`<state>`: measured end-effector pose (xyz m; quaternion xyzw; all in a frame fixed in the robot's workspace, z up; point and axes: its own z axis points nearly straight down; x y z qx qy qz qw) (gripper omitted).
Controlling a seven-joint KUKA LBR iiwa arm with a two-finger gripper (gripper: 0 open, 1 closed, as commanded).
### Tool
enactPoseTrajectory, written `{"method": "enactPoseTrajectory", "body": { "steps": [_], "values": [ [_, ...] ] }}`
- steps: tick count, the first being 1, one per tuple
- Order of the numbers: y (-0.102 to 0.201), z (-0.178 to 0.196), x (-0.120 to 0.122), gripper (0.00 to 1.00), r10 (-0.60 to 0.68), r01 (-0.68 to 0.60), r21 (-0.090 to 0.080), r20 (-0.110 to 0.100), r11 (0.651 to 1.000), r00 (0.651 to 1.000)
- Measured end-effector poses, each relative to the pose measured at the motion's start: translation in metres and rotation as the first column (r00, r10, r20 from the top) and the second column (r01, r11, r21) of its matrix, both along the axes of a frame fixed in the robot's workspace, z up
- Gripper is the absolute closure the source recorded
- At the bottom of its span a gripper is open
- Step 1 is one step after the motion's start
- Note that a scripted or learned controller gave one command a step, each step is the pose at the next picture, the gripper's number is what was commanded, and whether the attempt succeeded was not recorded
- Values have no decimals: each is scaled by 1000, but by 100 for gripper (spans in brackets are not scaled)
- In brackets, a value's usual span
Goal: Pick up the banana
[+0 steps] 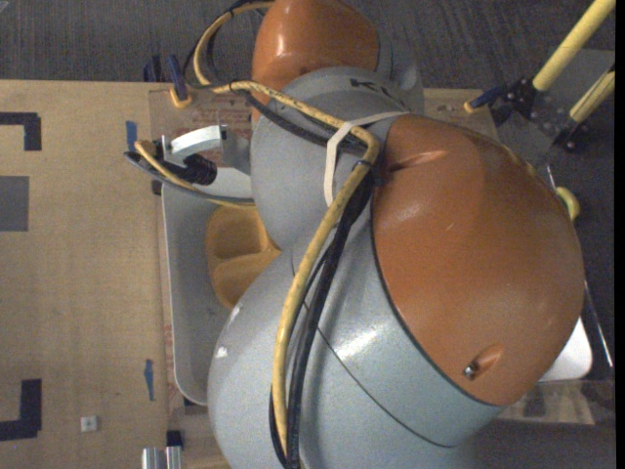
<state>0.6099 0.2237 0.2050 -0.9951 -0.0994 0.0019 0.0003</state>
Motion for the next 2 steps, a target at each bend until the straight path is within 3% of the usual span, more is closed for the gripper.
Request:
{"method": "enactPoseTrajectory", "body": {
  "steps": [1,2],
  "values": [
    [0,3,-17,100,14,-14,-1,0,1000,1000],
    [2,-5,-65,100,96,-96,-1,-1,995,995]
  ]
}}
